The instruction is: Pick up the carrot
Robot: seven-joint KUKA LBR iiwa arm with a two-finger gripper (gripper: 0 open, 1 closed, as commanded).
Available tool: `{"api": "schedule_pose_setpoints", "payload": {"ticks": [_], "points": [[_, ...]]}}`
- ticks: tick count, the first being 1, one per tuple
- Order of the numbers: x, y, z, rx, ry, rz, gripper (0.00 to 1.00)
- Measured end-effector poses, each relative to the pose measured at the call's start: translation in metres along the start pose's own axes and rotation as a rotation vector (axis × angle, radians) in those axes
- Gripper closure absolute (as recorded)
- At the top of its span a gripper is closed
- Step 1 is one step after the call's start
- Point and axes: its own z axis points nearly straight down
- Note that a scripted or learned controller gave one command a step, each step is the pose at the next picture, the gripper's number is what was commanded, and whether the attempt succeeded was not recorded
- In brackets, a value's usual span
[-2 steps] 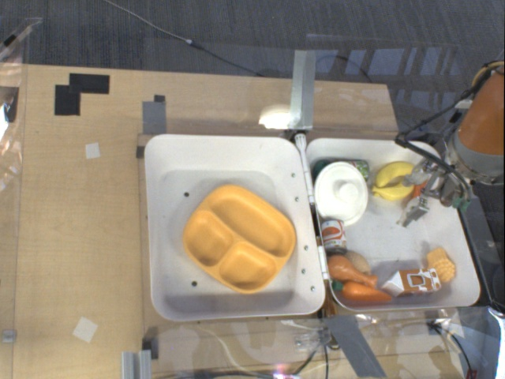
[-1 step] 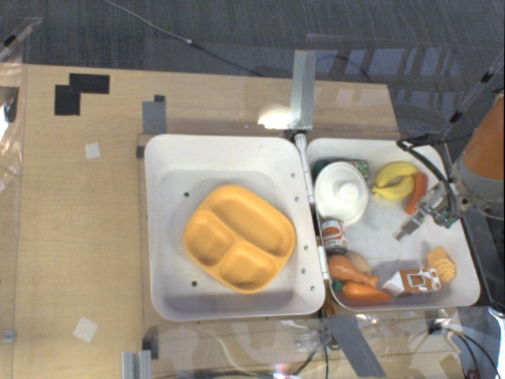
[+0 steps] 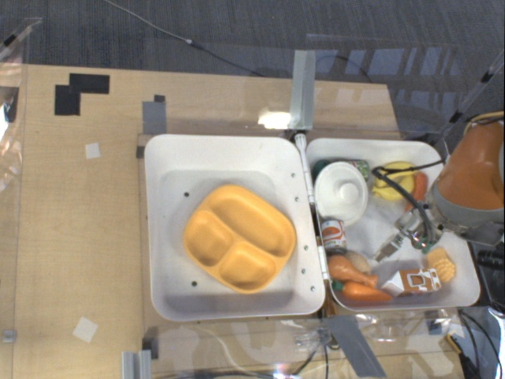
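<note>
The carrot (image 3: 364,293) lies at the near edge of the right bin (image 3: 465,290) — beside a chicken leg (image 3: 349,268) and a small carton (image 3: 417,279) — while the end effector (image 3: 398,239) hovers above them, whether released or clenched I cannot tell.

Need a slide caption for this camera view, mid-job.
Hand hovers in the right bin above the carrot; yellow plate sits in the left bin.

Glossy plastic yellow tray (image 3: 239,237), smooth white bins (image 3: 229,152), matt wood bench (image 3: 71,235)
</note>
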Motion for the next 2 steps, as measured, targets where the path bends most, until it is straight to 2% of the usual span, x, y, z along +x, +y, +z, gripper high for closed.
{"api": "schedule_pose_setpoints", "payload": {"ticks": [1,2], "points": [[-0.003,0.002,-0.012,-0.004,-0.009,-0.005,1.0],[-0.024,0.002,-0.226,-0.004,-0.014,-0.221,1.0]]}}
